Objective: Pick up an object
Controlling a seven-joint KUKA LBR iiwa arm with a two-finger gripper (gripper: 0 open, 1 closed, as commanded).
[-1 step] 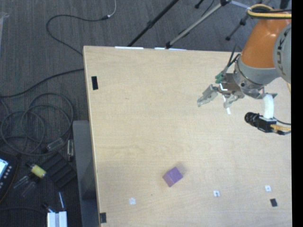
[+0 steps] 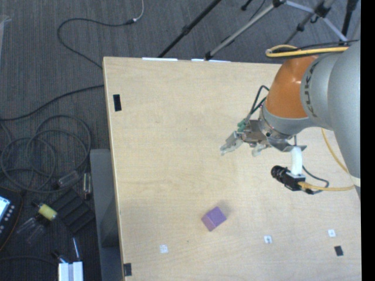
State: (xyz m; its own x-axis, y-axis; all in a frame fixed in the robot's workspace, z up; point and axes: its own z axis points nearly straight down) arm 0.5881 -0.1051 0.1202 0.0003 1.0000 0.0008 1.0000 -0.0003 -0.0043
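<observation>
The tool [image 2: 240,143] hangs over the middle of the counter [image 2: 170,127], its fingers spread apart, nothing between them. The purple block [image 2: 214,218] (tilted) lies well apart, nearer the front edge.

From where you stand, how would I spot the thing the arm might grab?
Look at the pale wooden board under the grey-and-orange arm. Near its lower edge, below and left of the gripper, lies a small purple block. It is the lone coloured, raised thing among flat little markers.
</observation>
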